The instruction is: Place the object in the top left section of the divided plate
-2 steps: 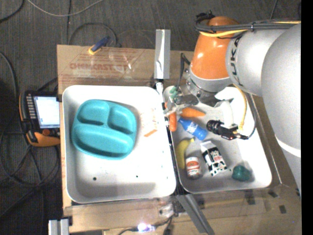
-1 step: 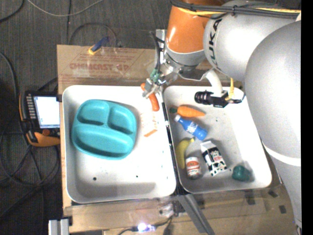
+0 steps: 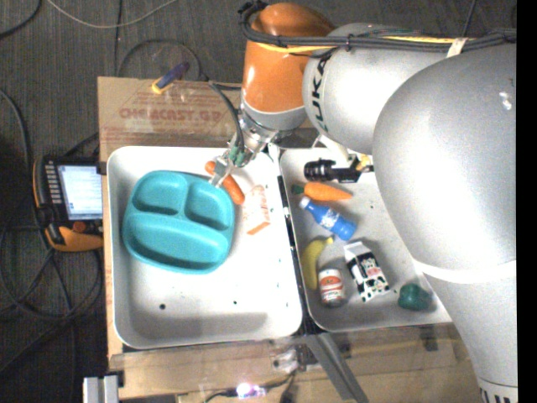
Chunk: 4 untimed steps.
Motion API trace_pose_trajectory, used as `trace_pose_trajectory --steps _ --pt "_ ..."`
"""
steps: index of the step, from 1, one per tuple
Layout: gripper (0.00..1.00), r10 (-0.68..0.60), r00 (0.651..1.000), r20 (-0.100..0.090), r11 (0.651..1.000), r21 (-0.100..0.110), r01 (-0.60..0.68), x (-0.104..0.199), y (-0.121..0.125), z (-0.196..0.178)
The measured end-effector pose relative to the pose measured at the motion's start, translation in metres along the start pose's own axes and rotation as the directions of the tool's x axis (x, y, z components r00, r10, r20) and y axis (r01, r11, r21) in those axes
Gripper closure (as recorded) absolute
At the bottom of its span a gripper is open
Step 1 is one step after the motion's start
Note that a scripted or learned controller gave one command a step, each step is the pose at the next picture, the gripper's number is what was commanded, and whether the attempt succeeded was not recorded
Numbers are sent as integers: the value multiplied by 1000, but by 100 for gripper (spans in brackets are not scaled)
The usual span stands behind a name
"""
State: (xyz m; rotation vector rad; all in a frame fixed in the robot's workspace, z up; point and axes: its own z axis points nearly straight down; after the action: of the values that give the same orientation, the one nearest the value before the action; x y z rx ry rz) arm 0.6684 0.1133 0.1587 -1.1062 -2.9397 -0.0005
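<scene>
The gripper (image 3: 225, 170), upper centre of frame, appears closed on the orange carrot (image 3: 230, 185), held touching the upper right rim of the teal divided plate (image 3: 179, 220) in the left bin (image 3: 252, 292).

Arm enters from the right of the camera view. Large grey link (image 3: 445, 166) fills the right side, close under the camera, running from top right down to the bottom edge. A second grey segment, lettered "KUKA", angles up and left from it. Orange band (image 3: 277, 65) sits above the wrist, rounded, at top centre. Below the band, a short grey wrist section narrows down and to the left. Gripper (image 3: 225, 171) hangs at the end, pointed down-left, slim and dark with greenish parts. Fingertips are low and close together; too small and cluttered to read their spacing.
</scene>
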Motion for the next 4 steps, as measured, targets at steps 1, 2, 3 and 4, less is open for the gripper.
trace_pose_trajectory --steps 1,2,3,4 --pt "100 -23 1000 0 1000 -2 23 73 57 -96" --pt "100 38 999 -2 999 1 -38 68 64 -15" --pt "100 46 999 0 999 -1 -46 54 52 -53" --pt "100 147 989 -1 989 1 -147 49 48 -29"
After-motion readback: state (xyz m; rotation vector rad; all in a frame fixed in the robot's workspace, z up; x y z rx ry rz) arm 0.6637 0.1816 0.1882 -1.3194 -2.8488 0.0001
